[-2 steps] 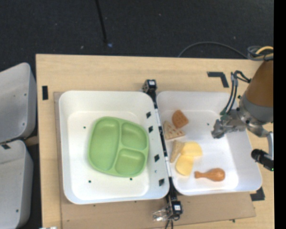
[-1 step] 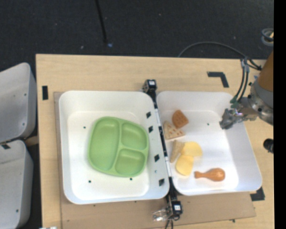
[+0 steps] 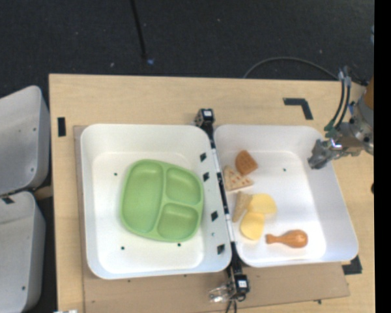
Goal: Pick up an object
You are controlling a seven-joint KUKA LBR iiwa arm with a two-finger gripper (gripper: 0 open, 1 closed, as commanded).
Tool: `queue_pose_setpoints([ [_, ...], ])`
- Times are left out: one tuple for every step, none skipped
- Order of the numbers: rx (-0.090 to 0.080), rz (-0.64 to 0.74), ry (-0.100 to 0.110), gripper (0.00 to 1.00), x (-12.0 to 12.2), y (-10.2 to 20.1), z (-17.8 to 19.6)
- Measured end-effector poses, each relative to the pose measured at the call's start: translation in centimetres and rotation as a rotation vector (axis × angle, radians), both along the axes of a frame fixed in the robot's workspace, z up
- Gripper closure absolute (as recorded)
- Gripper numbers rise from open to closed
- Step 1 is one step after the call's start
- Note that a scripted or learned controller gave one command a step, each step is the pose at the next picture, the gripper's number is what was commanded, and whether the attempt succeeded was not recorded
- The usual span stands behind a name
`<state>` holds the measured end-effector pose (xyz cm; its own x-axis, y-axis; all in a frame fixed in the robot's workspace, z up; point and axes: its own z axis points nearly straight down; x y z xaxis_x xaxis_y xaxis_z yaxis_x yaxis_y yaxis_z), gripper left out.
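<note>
The right bin [image 3: 326, 194] holds several toy food pieces along its left side: a brown piece [image 3: 246, 162], a tan wedge [image 3: 235, 178], a beige slice [image 3: 241, 205], two yellow pieces [image 3: 262, 205] [image 3: 251, 226] and an orange drumstick [image 3: 289, 238]. My gripper [image 3: 319, 155] hangs over the bin's upper right corner, well away from the food, with nothing seen between its fingers.
The left bin [image 3: 98, 240] holds a green divided plate [image 3: 161, 200]. A divider with black clips [image 3: 216, 188] runs between the bins. A black cable [image 3: 280, 62] loops on the bench behind the right bin. White chairs [image 3: 13, 149] stand at the left.
</note>
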<state>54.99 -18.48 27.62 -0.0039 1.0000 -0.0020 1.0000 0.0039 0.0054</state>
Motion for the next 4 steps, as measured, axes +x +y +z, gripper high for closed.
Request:
queue_pose_setpoints([
  [0.002, 0.002, 0.004, 1.00, 0.0, 5.7, -0.1],
  [0.003, 0.002, 0.006, 1.00, -1.6, 11.4, -1.2],
  [0.003, 0.003, 0.006, 1.00, -2.5, 17.0, -2.7],
  [0.003, 0.003, 0.006, 1.00, -2.9, 22.3, -4.0],
])
